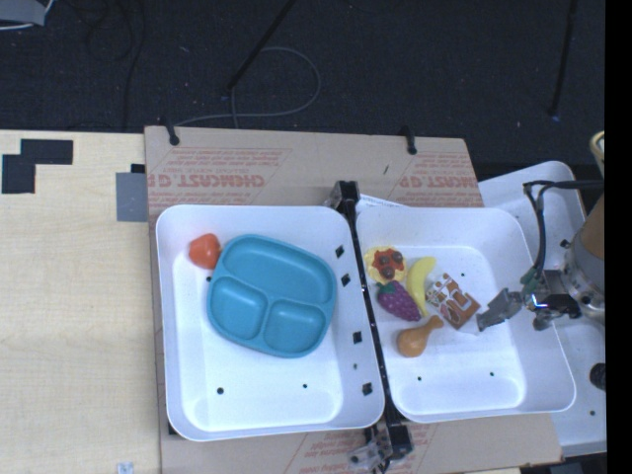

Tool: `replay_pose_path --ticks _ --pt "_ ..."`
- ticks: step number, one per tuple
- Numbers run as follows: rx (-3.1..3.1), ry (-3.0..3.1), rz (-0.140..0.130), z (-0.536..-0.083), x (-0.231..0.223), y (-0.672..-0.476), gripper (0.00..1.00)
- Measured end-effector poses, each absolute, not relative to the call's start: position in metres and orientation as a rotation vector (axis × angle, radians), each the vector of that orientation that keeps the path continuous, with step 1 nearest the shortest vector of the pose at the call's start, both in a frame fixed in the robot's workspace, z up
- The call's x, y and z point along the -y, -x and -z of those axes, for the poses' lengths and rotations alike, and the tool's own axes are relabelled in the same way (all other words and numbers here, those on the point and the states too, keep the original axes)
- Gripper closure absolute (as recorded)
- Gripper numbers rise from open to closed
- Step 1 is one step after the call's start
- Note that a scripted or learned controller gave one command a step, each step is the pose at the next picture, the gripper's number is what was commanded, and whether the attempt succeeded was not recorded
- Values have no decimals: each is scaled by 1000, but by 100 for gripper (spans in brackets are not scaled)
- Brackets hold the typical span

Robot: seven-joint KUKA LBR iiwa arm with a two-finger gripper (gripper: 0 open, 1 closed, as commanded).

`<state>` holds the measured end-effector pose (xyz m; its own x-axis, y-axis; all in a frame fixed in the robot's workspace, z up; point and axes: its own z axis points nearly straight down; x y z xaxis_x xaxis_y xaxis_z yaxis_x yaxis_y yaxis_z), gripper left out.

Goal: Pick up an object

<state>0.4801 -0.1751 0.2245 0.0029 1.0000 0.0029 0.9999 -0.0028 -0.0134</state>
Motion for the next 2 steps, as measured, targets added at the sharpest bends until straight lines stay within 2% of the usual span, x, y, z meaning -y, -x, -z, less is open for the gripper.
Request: replay_pose_path --ticks 1,2 --pt "2220 2221 -2 -230 175 -483 0" --pt "2216 2215 -6 -171 165 -485 0"
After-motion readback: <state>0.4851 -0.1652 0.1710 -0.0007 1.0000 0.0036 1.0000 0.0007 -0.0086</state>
